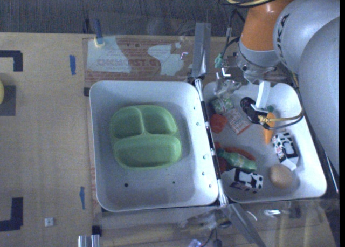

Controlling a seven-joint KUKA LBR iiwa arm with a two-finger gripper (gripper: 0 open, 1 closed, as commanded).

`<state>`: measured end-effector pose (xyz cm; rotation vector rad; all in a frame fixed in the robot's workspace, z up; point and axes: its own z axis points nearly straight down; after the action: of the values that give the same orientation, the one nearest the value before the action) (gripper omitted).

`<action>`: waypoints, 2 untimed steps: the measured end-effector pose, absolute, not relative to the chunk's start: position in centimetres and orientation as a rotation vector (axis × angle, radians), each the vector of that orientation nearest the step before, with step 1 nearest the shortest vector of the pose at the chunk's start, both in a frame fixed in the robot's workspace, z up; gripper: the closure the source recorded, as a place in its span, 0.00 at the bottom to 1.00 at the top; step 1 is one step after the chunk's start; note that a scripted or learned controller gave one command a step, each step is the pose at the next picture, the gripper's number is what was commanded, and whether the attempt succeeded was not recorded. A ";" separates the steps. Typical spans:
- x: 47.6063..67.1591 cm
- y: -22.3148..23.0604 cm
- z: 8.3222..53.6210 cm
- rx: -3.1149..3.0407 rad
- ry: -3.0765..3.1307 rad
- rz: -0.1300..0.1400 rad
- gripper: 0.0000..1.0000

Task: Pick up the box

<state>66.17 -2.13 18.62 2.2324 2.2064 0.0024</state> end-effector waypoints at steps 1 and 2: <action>66.5 2.3 15.8 2.101 2.297 0.024 1.00; 66.7 3.6 22.2 1.880 2.512 0.003 1.00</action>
<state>66.75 3.65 22.21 1.8795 2.5117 0.0034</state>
